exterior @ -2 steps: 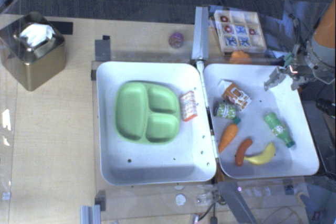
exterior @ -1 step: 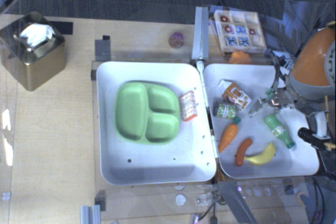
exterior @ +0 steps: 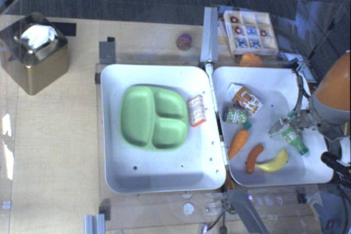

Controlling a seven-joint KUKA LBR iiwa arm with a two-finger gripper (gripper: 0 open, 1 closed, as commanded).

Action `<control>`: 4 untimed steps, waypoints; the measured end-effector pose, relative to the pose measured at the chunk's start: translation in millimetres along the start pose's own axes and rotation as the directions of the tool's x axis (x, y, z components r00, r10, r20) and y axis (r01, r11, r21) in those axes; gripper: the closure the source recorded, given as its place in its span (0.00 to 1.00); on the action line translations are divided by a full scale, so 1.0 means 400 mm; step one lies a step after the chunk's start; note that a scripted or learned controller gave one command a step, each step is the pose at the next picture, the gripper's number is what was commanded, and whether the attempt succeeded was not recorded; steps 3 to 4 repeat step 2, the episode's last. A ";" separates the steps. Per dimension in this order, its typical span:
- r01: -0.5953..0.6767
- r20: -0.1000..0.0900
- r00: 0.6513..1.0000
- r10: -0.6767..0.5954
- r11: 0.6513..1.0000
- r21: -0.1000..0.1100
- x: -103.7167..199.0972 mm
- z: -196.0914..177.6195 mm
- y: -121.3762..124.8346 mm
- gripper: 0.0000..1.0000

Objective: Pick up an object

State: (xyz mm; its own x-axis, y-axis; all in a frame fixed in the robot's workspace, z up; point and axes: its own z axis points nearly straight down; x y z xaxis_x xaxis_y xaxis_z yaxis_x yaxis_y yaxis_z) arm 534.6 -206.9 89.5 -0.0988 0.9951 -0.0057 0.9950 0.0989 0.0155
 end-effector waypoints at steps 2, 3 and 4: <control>0.101 -0.003 0.995 -0.101 0.995 0.005 0.074 -0.264 0.064 1.00; 0.101 -0.003 0.995 -0.101 0.995 0.005 0.074 -0.264 0.064 1.00; 0.101 -0.003 0.995 -0.101 0.995 0.005 0.074 -0.264 0.064 1.00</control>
